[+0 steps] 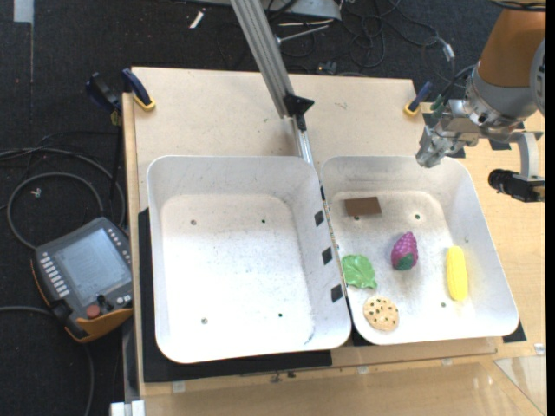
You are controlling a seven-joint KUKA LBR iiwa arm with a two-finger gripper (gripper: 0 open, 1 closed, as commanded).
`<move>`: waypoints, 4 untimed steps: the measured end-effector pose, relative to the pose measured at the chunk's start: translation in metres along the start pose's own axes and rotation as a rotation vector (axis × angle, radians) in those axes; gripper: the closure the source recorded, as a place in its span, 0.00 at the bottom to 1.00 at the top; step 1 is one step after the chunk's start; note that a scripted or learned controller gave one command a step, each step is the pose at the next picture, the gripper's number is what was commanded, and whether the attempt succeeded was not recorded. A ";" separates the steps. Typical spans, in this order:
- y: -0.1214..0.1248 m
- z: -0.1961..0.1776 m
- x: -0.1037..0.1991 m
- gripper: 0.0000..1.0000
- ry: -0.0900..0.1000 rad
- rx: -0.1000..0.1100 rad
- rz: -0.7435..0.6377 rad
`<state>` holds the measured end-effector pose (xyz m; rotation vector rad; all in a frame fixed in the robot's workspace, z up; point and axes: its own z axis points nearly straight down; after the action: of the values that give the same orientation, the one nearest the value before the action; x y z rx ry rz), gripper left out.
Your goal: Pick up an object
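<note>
The gripper (431, 152) hangs over the far rim of the right bin (486, 232), below the grey wrist and orange band of the arm (512, 50). Whether its fingers are spread or closed cannot be told at this angle; nothing is seen between them.

Right bin, contents: a brown rectangular block (362, 206) lies flat toward the far side, nearest the gripper but apart from it. Nearer the viewer, a purple grape cluster (404, 250) sits mid-bin; a yellow corn cob (456, 272) lies lengthwise near the right wall; a green leafy piece (358, 271) rests close to the left wall; a tan cookie with dark chips (381, 313) lies by the near rim. All five are separate from one another, with bare floor between them.

Left bin (173, 180): bare white floor with fine dark speckling and a few small holes. The two bins touch along their shared wall, which carries small black tabs.

Surroundings: a metal pole (264, 46) slants from the far side to the bins' junction. Clamps (139, 94) grip the bench (217, 111) at its far corners. A teach pendant (84, 276) lies on the dark floor at left; its screen is too small to read. No legible writing is visible.
</note>
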<state>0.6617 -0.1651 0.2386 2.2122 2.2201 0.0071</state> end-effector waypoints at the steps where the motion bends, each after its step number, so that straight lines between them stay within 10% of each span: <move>1: 0.001 -0.019 0.000 1.00 0.001 0.004 0.001; 4: -0.048 -0.031 0.155 1.00 0.004 0.010 -0.005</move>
<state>0.6129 -0.0106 0.2691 2.2141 2.2323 0.0004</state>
